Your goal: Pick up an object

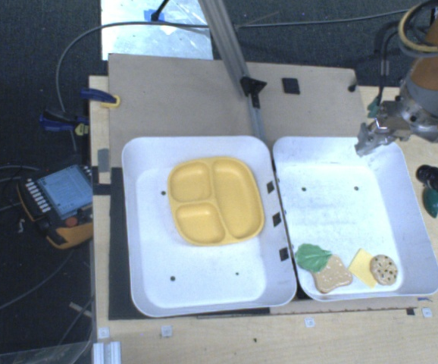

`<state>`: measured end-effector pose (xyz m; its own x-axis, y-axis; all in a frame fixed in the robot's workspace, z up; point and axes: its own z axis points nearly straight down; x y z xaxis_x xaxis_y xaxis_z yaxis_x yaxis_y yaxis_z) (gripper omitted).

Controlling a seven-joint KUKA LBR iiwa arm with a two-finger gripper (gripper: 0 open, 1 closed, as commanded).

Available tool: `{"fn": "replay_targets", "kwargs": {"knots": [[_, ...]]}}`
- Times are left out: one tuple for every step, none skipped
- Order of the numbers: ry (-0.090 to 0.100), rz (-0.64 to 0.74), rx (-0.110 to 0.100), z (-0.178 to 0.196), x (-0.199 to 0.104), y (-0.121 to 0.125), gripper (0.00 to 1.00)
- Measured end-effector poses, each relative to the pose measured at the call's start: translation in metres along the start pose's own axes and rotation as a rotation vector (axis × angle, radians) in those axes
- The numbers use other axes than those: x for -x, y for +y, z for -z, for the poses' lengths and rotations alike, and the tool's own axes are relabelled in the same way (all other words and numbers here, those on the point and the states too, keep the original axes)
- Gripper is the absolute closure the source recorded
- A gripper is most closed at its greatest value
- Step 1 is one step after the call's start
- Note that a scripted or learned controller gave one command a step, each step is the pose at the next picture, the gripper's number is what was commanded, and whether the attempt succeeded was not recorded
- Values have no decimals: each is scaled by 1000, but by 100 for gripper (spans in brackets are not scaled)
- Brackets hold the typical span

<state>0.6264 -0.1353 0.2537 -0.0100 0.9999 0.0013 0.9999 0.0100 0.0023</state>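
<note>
Gripper (370, 139) hangs over the far right corner of the right bin (340, 173); claw state: cannot tell, too small & blurred at this slant. Nothing seen in its grasp. Candidate objs lie clustered in the near right corner of that bin, well apart from the gripper: leaf (312, 256), toast (332, 275) touching the leaf, cheese (362, 267), cookie (383, 268) overlapping the cheese. Likely risks: pieces are flat and packed close, so a descent may catch two at once or slide off a thin edge; their spot by the bin wall leaves little clearance on that side. Left bin (204, 279) carries a yellow tray (214, 201) w/ three compartments. Bins sit on a tan board (166, 89); dark floor w/ cables and a handset (60, 199) at left
</note>
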Motion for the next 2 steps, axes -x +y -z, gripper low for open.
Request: {"fn": "replay_targets", "kwargs": {"knots": [[1,1,0,6,-50,-1,100],[0,1,-1,-2,-112,3,100]]}}
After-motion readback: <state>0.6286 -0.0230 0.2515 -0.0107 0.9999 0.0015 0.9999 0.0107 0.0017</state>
